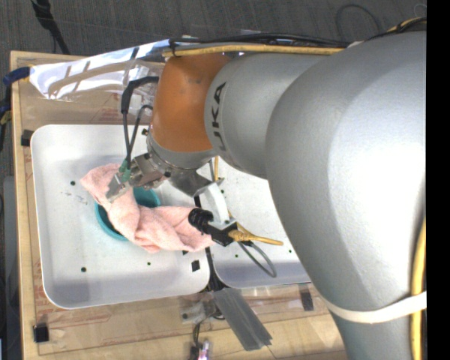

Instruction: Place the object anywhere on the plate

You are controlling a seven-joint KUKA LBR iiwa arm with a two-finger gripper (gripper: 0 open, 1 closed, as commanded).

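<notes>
We see the end effector (127,178) low over the left white bin (60,246), right at the upper edge of a pink cloth (146,220). We cannot tell from here how it is set. The cloth lies crumpled across a teal plate (107,226), covering most of it; only a rim and an inner patch peek out. The grey arm (322,148) with its orange band (184,107) spans the right bin (274,272).
</notes>
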